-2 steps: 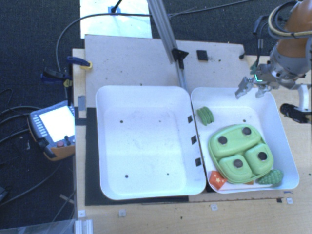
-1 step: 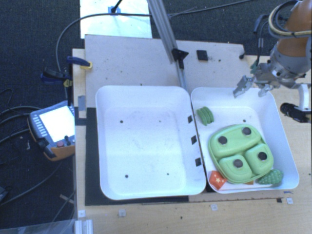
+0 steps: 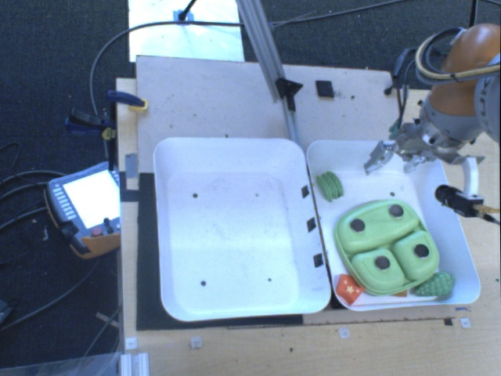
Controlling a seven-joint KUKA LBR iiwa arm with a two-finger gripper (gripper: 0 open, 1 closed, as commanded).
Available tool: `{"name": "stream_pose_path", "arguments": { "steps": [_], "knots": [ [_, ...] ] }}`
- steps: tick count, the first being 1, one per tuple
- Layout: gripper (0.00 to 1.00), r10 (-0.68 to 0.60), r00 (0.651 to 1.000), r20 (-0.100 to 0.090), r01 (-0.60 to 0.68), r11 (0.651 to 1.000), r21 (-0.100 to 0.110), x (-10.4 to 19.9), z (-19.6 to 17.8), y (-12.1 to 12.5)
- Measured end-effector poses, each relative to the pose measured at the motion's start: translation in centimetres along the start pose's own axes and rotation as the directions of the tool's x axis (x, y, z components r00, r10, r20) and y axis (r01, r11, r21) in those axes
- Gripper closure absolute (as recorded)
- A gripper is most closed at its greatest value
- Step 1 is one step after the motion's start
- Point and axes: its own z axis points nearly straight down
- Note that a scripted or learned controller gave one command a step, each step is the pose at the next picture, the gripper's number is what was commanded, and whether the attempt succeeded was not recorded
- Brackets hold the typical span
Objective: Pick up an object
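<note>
The right bin (image 3: 458, 233) holds a large light-green moulded piece (image 3: 386, 245) with three hollows, each with a dark dot. A small ribbed green object (image 3: 329, 185) lies near the bin's upper left corner. At the lower left sits a red-orange object (image 3: 347, 289), and a bumpy dark-green object (image 3: 435, 286) lies at the lower right. My gripper (image 3: 390, 161) hangs over the top of the right bin, above and right of the ribbed green object. It is open with nothing between its fingers.
The left bin (image 3: 235, 225) lies beside the right one, with small black clips (image 3: 311, 224) on the shared edge. A slanted metal pole (image 3: 266, 45) crosses the back of the bench. A teach pendant (image 3: 84, 206) lies off the bench at left.
</note>
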Motion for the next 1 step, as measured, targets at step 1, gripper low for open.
{"name": "stream_pose_path", "arguments": {
  "steps": [1],
  "knots": [
    [0.0,-0.002,1.0,0.0,0.002,1.0,0.0,0.26,6.15,0.23]
  ]
}}
